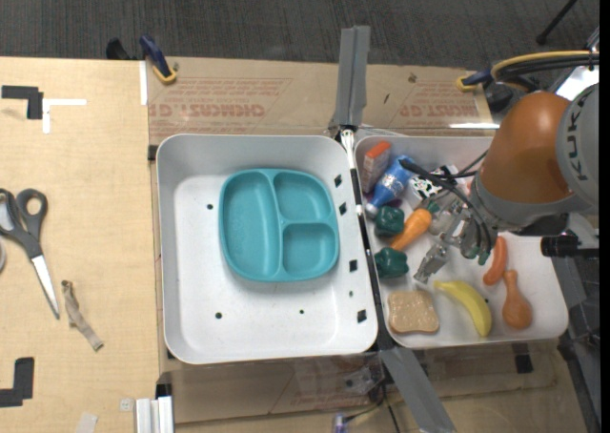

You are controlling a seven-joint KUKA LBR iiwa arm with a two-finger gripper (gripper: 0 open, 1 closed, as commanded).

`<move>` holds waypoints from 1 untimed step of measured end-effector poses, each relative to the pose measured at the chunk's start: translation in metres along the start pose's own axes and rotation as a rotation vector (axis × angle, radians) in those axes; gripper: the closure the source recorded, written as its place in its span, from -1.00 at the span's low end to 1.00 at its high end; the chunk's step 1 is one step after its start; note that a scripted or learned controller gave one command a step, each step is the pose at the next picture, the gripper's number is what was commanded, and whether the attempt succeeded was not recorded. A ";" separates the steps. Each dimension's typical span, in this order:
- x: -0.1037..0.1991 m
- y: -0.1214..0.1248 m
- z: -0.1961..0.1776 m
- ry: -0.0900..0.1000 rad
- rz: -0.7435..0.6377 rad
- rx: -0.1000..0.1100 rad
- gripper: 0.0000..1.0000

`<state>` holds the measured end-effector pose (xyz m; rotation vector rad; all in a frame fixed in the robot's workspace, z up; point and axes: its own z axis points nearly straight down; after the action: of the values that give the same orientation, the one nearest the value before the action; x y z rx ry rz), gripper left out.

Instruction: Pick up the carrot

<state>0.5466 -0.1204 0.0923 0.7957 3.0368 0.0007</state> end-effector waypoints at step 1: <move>-0.028 0.034 -0.003 -0.008 -0.061 0.012 -1.00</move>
<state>0.5878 -0.1051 0.0950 0.7014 3.0554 -0.0212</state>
